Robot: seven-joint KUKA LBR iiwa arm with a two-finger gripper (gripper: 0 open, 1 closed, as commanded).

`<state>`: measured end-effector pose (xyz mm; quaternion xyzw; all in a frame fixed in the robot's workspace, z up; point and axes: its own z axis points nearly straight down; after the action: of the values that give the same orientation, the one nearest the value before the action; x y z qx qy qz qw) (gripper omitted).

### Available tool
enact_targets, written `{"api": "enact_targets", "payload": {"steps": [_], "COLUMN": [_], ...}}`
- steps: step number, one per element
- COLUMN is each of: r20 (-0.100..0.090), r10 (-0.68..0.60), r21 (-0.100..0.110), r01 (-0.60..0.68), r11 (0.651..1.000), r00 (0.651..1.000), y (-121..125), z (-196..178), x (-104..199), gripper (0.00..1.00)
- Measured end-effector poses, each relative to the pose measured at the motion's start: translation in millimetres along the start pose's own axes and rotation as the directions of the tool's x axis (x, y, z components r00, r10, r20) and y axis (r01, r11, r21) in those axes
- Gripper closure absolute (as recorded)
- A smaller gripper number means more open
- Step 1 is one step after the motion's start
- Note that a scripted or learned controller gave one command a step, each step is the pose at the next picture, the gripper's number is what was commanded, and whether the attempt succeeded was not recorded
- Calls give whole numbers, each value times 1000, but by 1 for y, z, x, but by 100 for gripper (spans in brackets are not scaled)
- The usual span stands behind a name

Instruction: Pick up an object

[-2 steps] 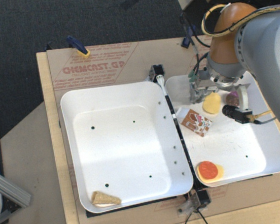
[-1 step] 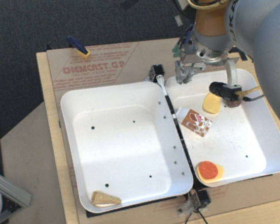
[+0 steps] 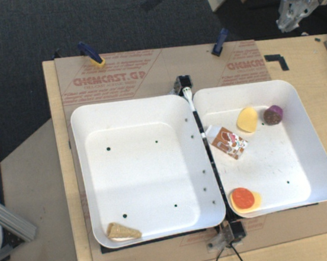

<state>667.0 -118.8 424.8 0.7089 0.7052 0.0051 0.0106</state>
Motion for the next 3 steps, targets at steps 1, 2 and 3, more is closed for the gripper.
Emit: {"api": "enact_targets", "payload": {"steps": [1, 2, 3], "r20": [-1, -3, -13], "r10": [-2, 2, -1], "r21": [4, 19, 39], "r01": [2, -2, 1], "r11": [1000, 1000, 999], "r00": [1000, 1000, 1000], "y": [-20, -46, -116], "z": [-115, -112, 37], "x": [-28, -98, -99], "gripper": [100, 100, 100]}}
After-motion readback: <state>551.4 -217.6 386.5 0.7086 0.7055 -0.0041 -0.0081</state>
